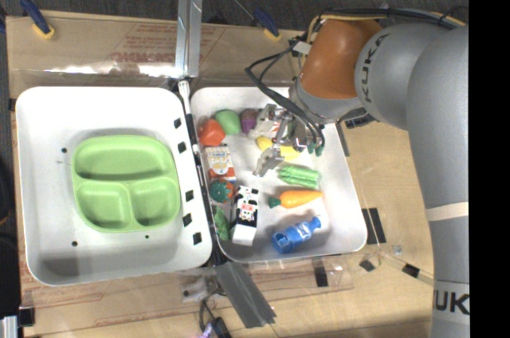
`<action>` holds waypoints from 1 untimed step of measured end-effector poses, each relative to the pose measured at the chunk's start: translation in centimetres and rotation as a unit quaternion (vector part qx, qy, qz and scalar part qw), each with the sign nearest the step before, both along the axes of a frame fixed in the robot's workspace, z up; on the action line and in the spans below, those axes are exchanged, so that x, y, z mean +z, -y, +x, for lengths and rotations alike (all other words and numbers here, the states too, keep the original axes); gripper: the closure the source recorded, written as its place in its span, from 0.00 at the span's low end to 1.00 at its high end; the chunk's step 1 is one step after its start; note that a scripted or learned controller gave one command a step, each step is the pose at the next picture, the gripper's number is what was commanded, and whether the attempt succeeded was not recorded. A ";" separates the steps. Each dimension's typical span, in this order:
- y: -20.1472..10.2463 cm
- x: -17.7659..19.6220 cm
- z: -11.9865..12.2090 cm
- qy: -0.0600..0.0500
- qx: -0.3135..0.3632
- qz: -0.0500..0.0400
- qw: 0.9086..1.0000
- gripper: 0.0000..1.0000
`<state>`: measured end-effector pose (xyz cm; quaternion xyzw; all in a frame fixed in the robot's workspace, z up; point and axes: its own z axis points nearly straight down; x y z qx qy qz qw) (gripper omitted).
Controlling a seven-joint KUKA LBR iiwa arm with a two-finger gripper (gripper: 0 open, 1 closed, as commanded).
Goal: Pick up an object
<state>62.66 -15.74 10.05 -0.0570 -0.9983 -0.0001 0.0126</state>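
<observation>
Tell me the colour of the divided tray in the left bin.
Light green; the divided tray shows best in the camera view.

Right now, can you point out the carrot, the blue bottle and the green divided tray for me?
carrot (296,199): camera view, middle of its orange body.
blue bottle (295,236): camera view, middle of its body.
green divided tray (124,182): camera view, the ridge between its compartments.

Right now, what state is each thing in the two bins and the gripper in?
Gripper: low in the right bin, among the toys.
Green tray: flat in the left bin, compartments bare.
Carrot: lying on its side.
Blue bottle: lying down.
Milk carton: lying flat.
</observation>
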 end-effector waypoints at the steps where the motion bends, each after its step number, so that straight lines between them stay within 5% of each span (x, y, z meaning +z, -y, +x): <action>1: 0.0 0.0 0.0 0.000 0.000 0.000 1.000 0.00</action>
